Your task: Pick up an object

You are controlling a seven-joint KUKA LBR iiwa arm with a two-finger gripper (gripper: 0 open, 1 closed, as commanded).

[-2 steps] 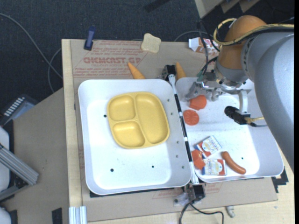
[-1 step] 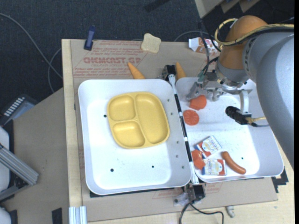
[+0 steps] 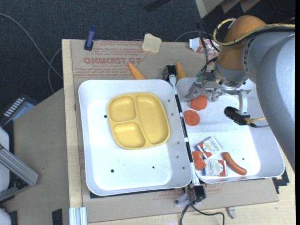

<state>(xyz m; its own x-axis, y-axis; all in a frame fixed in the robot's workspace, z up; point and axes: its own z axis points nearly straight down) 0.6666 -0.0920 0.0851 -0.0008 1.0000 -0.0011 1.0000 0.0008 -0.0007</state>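
Observation:
My gripper [image 3: 204,93] hangs over the far left corner of the right bin [image 3: 262,139], its fingers spread open. A red round piece [image 3: 199,102] lies on the bin floor just below and between the fingertips, not lifted. An orange-red disc [image 3: 191,118] rests a little nearer, by the bin's left wall. Toward the front of this bin lie a brown sausage [image 3: 234,163], two printed packets [image 3: 209,146] [image 3: 216,167] and a small red piece [image 3: 199,161].
The left bin [image 3: 93,139] holds a yellow divided plate [image 3: 138,120]. Behind the bins, on the cardboard, sit a toast slice [image 3: 151,43], an orange carrot [image 3: 136,71], a blue item [image 3: 89,38] and a second orange piece [image 3: 181,71]. The grey arm [image 3: 272,74] covers the right bin's far right side.

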